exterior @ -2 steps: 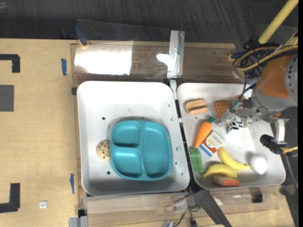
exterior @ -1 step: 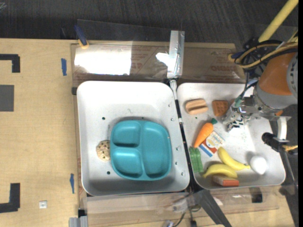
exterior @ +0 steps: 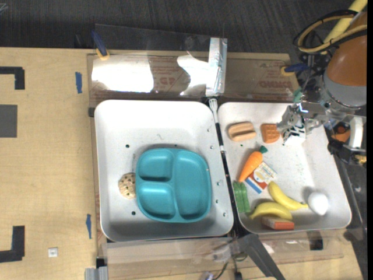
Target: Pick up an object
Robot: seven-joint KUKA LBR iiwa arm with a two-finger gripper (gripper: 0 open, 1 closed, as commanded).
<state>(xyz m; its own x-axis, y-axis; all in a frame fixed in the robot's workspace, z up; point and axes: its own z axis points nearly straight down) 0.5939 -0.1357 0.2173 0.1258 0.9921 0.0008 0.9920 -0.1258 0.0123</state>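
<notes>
Surface (exterior: pixel 41 156): one flat bench top, tan, wood-grained, with black corner marks and blue tape tabs.
Bins: two shallow white bins with rounded corners, side by side and touching along their inner rims.
Left bin (exterior: pixel 116 127): holds two items.
Divided plate (exterior: pixel 173 183): one, teal, smooth plastic, rounded square with three compartments, lying flat at the middle of the left bin.
Cookie (exterior: pixel 126 185): one, round, pale and speckled, touching the plate's left edge.
Right bin (exterior: pixel 332 174): holds the toy food items and the claw.
Hot dog (exterior: pixel 241 130): one, tan bun with a darker filling, oblong, near the bin's back-left corner.
Orange block (exterior: pixel 270 133): one, small, ridged, just beside the hot dog, on its right.
Carrot (exterior: pixel 250 163): one, orange, tapered, green top, lying at a slant.
Card (exterior: pixel 260 177): one, small, flat, white with red and blue print, touching the carrot's lower end.
Bananas (exterior: pixel 277 203): two, yellow, curved, overlapping near the front rim.
Green piece (exterior: pixel 241 196): one, elongated, along the bin's left wall.
Red-orange piece (exterior: pixel 278 223): one, flat, under the bananas at the front rim.
White ball (exterior: pixel 318 203): one, smooth, rounded, at the front-right corner.
Claw (exterior: pixel 293 124): low over the back of the right bin, just right of the orange block; finger state: cannot tell.
</notes>
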